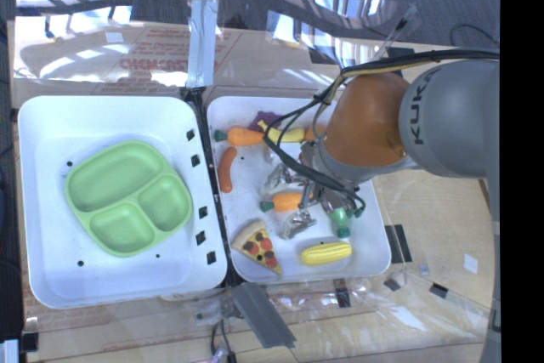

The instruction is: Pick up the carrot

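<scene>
While the fingers stand apart | carrot lies between them | right bin

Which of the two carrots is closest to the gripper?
The carrot mid-bin, right beside the gripper; the other carrot lies near the bin's far edge.

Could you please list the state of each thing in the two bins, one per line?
Green three-compartment plastic plate: flat in the left white bin.
Orange toy carrot: lying in the right white bin, beside the claw.
Second orange carrot: lying by the far wall.
Orange sausage: lying.
Pizza slice: flat.
Yellow corn cob: on its side.
</scene>
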### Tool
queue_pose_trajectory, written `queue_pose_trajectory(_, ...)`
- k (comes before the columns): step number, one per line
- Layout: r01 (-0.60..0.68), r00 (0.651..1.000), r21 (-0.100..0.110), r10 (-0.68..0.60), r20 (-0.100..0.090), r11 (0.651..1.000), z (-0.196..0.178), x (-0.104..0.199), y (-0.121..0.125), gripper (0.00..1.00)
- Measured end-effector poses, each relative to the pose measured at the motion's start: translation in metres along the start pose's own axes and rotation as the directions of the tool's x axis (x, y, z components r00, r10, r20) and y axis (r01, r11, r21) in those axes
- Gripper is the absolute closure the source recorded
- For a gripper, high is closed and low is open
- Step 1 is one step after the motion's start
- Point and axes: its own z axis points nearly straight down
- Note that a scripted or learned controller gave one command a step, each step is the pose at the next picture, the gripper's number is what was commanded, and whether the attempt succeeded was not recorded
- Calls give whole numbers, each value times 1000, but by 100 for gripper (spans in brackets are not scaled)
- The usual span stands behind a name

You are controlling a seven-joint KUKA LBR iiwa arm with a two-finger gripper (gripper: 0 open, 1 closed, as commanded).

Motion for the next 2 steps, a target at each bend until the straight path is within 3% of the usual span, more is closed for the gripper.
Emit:
queue_pose_trajectory(1,7,1000,-3,-7,-3,1000,-7,-1,2,100)
queue_pose_trajectory(2,8,1000,-3,-8,-3,1000,-7,-1,2,0)
